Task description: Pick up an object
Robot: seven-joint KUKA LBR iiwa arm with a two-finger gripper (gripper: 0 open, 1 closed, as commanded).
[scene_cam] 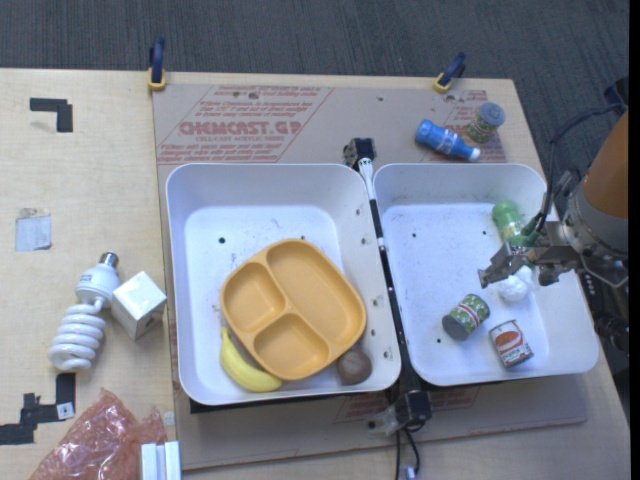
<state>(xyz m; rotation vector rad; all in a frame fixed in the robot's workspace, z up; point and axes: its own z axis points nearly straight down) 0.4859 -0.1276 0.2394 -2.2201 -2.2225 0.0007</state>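
The tool [508, 266] hangs low inside the right-hand shallow white bin [430, 358], near that bin's right wall, directly above a small white rounded lump [514, 290], and whether its fingers are apart or together I cannot tell from this slant. The lump looks like the likeliest target, lying just under the tool tip; nothing is visibly gripped. To do the pick well, I would judge that the tool should come straight down centred on the lump, close only once both fingers flank it, and lift slowly, since the bin wall is close and a sideways nudge could roll it away. Also in the right-hand bin: a green plastic bottle [507, 218] further from the camera than the lump, a small green-labelled can lying on its side [466, 317] left of the lump, and a red-and-white labelled can [511, 344] just nearer the camera. The left-hand white bin [200, 208], well left of the lump, holds an orange three-compartment plastic tray [292, 310], a yellow banana [243, 367] partly under the tray, and a brown rounded object [353, 367] touching the tray's corner.
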